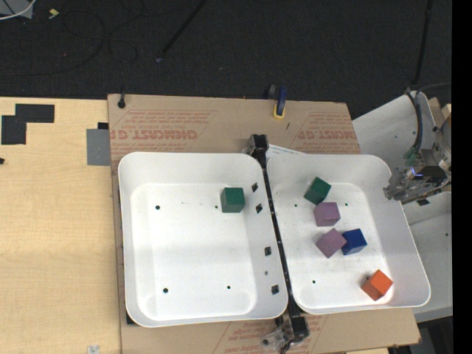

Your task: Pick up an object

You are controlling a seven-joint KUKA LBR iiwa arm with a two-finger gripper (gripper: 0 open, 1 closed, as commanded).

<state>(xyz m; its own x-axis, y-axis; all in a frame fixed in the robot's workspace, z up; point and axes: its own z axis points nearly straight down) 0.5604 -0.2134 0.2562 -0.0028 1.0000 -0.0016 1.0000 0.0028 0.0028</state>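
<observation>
Camera view: gripper outside right bin; nearest green cube well apart.

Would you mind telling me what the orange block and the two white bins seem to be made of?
Orange block: probably painted wood or hard plastic; flat matte faces, crisp edges, no glare.
White bins: likely moulded plastic; smooth, with rounded corners and rolled rims. The view cannot confirm either.

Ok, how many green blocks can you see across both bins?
2. One green block sits alone in the left bin, near its upper right. The other green block is in the right bin, uppermost, just above a purple block.
</observation>
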